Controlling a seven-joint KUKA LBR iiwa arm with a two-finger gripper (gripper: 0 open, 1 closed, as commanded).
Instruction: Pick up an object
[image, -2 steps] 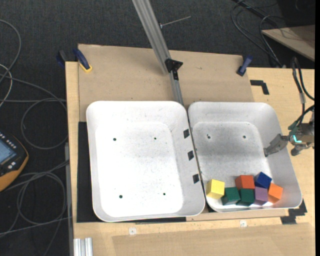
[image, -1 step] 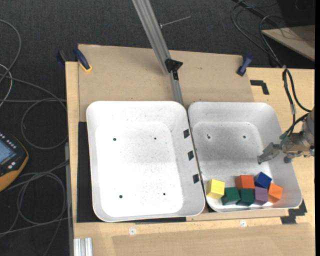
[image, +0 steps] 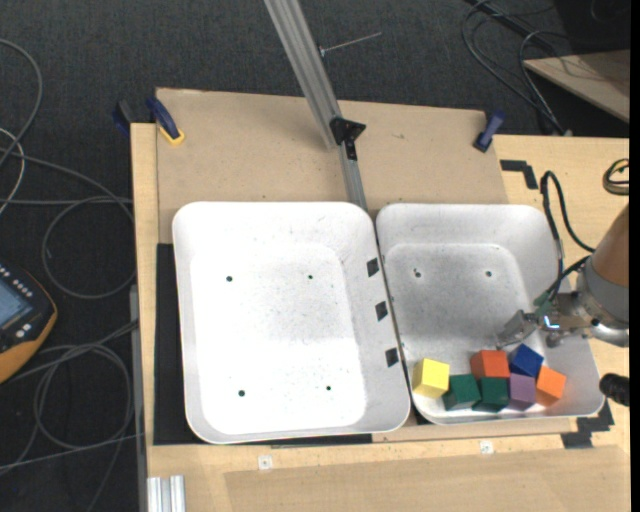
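Surface: pale plywood surface (image: 430, 150) on dark carpet strewn with cables, bearing 2 bins.
Left bin: shallow white plastic bin (image: 200, 300), speckled, rounded corners.
Right bin: shallow white plastic bin (image: 440, 230), holding every block along its near edge.
Arm: grey gripper (image: 545, 322) low over the right bin's near right corner, just above the blocks; I cannot tell how its fingers stand.
Blocks: small matte cubes, yellow block (image: 433, 376), green block (image: 461, 391), red-orange block (image: 491, 363), blue block (image: 526, 359), purple block (image: 523, 389), orange block (image: 551, 382).
Progress: nothing appears lifted; grasp and raise remain.
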